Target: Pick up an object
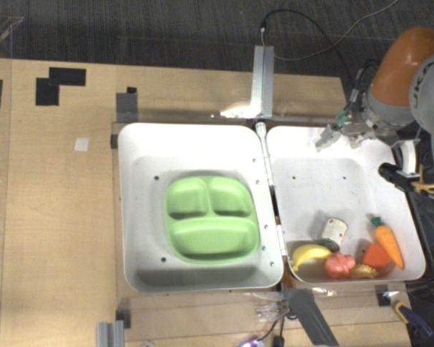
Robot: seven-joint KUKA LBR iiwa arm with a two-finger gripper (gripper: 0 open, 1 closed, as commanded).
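The right bin (311, 179) holds a cluster of objects along its near edge: a yellow banana (310, 254), a small white can (334, 230) lying tilted, a pink-red fruit (339, 265), an orange carrot (388, 243) with a green top, a red-orange piece (375, 256) and a small brownish item (364, 271). My gripper (341, 131) hangs over the far right corner of this bin, well away from the cluster, with nothing seen in it. The arm's orange band (409, 63) sits above it at the upper right.
The left bin (141, 194) holds a green divided plate (211, 217) at its middle. A metal post (263, 82) stands behind the wall between the two bins. Black cables run across the dark floor behind the bench.
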